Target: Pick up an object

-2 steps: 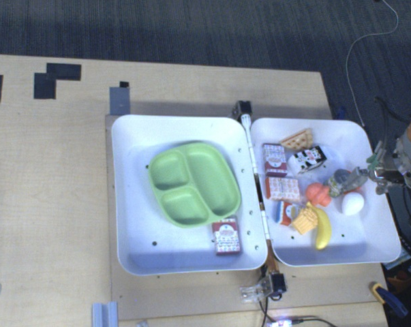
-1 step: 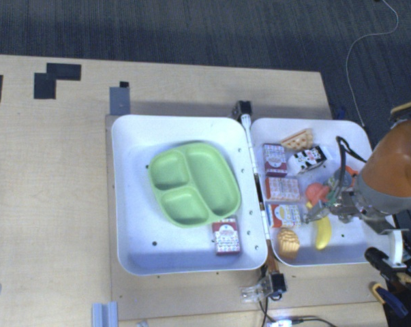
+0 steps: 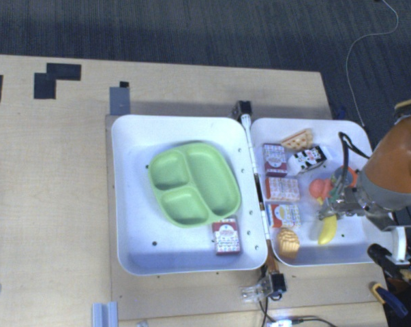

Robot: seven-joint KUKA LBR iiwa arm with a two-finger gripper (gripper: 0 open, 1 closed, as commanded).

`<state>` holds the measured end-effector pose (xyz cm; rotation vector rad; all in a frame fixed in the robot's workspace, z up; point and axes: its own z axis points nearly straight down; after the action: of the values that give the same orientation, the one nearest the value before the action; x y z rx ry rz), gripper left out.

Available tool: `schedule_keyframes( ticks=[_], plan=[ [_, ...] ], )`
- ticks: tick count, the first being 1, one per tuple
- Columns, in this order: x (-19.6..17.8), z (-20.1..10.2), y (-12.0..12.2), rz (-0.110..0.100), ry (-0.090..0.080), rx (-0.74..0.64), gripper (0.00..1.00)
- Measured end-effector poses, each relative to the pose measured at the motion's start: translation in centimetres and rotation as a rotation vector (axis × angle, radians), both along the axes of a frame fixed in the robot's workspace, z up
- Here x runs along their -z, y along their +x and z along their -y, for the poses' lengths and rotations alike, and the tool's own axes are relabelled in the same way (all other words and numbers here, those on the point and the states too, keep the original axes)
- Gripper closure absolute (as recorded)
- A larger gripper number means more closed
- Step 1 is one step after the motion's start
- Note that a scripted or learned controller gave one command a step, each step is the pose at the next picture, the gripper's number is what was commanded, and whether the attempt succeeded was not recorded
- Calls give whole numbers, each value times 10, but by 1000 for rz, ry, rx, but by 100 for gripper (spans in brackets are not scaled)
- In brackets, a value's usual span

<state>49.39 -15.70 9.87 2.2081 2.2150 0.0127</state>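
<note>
My gripper [image 3: 333,207] hangs low over the right bin [image 3: 352,253], with the grey wrist and orange band [image 3: 398,161] behind it to the right. Just below its tip lies a yellow banana [image 3: 326,231]. A red-orange toy [image 3: 319,187] sits just left of the tip. Further left in this bin are three small cartons [image 3: 283,188] in a column, a brown muffin-like piece [image 3: 287,242], a black-and-white patterned box [image 3: 307,159] and a tan cracker [image 3: 297,140]. I cannot make out anything held by the gripper.
The left bin [image 3: 130,182] holds a green divided plate [image 3: 193,182] and a small red carton [image 3: 226,236] near its front right corner. A raised divider [image 3: 251,176] separates the bins. A black cable [image 3: 348,152] loops by the arm.
</note>
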Motion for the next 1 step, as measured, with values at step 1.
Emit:
schedule_keyframes(
  ticks=[1],
  plan=[
    [-115, -83, 66, -9, 5, -3, 100]
  ],
)
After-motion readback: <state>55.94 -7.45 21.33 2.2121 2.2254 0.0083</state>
